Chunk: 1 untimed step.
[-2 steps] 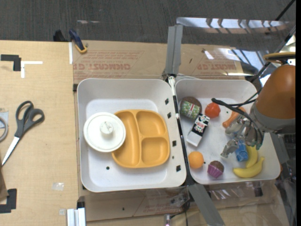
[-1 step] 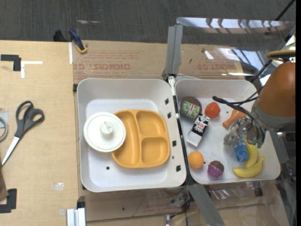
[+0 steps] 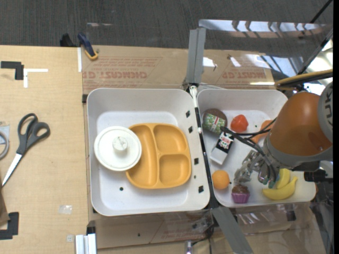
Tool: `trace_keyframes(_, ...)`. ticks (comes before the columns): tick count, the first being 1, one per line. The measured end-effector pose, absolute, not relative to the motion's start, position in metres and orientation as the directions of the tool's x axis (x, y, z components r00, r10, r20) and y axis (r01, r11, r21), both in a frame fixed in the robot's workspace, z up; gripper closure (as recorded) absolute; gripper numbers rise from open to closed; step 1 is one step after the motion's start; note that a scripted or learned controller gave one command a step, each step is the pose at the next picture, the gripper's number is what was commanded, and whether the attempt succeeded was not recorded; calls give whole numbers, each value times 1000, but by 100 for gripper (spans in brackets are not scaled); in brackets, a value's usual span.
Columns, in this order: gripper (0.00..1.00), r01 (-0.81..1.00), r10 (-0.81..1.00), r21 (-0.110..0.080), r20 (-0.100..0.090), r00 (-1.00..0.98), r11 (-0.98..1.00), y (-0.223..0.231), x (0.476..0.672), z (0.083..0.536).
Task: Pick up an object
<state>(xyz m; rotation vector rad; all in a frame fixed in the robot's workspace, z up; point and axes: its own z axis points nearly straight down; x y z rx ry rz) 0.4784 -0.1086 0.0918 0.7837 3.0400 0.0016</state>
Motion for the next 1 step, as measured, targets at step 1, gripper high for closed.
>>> trace_keyframes(1,0,482,482,10,-32,-875,876,-110,487,98)
